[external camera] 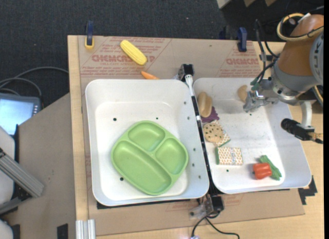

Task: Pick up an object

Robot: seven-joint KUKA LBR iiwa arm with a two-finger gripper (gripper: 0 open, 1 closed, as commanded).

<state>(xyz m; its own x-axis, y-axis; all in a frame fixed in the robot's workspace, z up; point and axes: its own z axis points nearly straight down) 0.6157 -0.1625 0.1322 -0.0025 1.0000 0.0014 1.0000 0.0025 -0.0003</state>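
The tan object (242,92) is lying at the far end of the right bin (288,181), one of five loose things I am counting there. The others are sitting along that bin's left side and near edge: one brown roll (204,101) resting on a purple scrap (213,114), one speckled cookie (213,132), one square cracker (229,156), and one red vegetable (263,170) with a green stalk. The left bin (97,130), touching the right one, is holding a single green plate (149,157) with three compartments. Beyond the bins, one ear of corn (132,52) and one orange bit (149,75) are lying on the printed cardboard sheet (169,53), which two blue clamps (89,29) are pinning at its far edge. Dark carpet (103,1) is showing around the bench. My gripper (252,99) is hanging just beside the tan object, on its right. Whether the gripper is spread or closed, I cannot tell.
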